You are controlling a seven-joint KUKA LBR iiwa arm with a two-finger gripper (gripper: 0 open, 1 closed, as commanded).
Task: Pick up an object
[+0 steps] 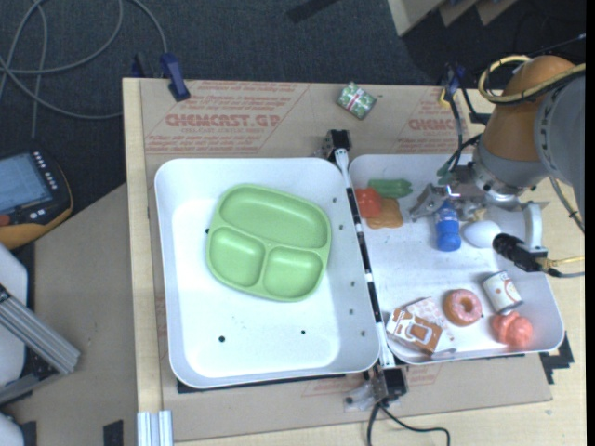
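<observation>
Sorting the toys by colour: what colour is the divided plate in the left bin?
Light green, seen in the camera view: the divided plate.

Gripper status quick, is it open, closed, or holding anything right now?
Gripper: down in the right bin, right above the blue bottle; open or closed cannot be told, and no grasp is visible.

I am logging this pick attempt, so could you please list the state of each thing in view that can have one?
gripper: low in the right bin, above the blue bottle; grasp unclear.
blue bottle: upright in the right bin, under the gripper.
green divided plate: right side up in the left bin, compartments bare.
doughnut: lying flat.
small can: on its side.
white egg: resting beside the bottle.
</observation>
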